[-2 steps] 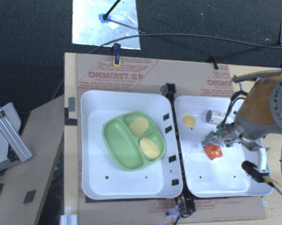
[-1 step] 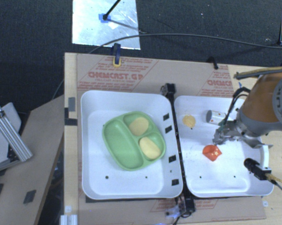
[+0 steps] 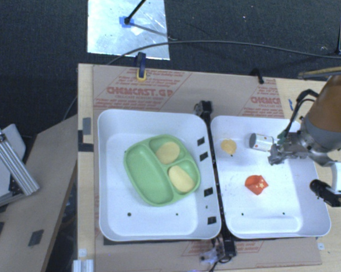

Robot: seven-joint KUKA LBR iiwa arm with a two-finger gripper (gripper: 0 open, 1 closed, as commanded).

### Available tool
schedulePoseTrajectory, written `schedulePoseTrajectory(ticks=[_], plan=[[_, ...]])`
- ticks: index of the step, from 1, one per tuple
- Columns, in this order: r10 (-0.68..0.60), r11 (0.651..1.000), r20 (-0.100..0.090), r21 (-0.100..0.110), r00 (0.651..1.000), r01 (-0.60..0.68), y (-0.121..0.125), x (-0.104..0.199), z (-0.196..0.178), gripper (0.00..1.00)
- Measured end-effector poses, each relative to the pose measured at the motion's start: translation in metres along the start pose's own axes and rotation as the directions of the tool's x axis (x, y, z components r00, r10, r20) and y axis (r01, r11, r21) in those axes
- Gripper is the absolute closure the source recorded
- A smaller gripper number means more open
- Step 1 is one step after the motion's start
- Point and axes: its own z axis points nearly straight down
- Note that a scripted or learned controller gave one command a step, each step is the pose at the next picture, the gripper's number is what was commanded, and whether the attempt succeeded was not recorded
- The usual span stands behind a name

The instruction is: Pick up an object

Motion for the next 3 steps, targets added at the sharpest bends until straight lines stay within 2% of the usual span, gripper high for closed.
schedulePoseTrajectory(ticks=[1,3], plan=[[-0.001,1.0,0.0,0.001,1.0,0.001,0.002,-0.001,-0.051,1.0],[-0.005,1.0,-0.003,0.006,1.0,0.005,0.024,0.095,-0.062,1.0]])
